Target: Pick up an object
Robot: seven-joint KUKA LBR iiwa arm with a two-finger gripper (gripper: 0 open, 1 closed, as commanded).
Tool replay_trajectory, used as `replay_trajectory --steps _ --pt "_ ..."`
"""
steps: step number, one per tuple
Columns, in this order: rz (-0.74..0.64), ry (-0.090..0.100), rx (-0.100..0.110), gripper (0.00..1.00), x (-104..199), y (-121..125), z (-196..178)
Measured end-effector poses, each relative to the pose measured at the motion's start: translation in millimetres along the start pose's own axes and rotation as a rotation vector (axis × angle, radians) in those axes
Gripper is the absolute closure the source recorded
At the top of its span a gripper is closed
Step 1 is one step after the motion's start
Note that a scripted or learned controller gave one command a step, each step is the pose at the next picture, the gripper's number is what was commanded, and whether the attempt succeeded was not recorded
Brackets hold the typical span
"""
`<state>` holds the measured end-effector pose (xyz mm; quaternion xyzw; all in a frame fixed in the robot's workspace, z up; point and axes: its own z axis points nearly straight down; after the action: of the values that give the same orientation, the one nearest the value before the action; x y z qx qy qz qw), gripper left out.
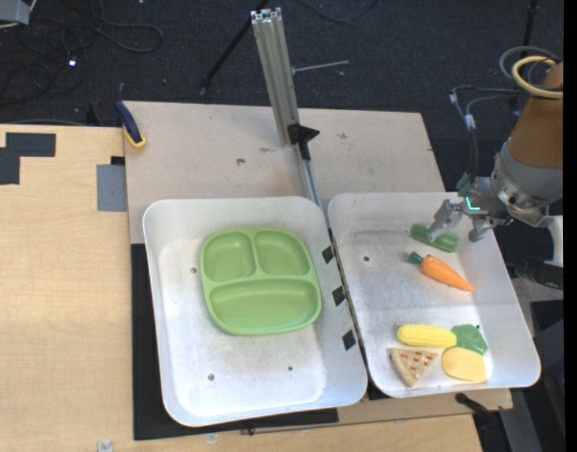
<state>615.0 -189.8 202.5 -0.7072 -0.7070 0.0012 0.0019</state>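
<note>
Our two-finger gripper [460, 220] is hanging with its fingers spread wide and holding nothing over the right white bin [382, 365]. We are seeing a flat green toy piece [433, 238] lying just below and left of it, and an orange toy carrot [445, 271] lying slantwise a bit nearer us.

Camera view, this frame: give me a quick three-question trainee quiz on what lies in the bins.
1. True or false: the green divided plate lies in the left bin.
2. Which item lies nearest the gripper? A) toy corn cob B) green block C) pizza slice toy
3. Fill in: the orange toy in the right bin is a ____.

Key: 1 true; 2 B; 3 carrot.
</note>
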Motion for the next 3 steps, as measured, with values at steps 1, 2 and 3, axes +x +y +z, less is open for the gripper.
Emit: replay_trajectory --steps 1,2,3 --pt "0.000 -0.001 -0.004 0.00 0 1 -2" --pt "-0.001 0.000 0.002 0.00 -1 4 43" --pt "-0.004 0.000 0.002 0.00 0 9 105"
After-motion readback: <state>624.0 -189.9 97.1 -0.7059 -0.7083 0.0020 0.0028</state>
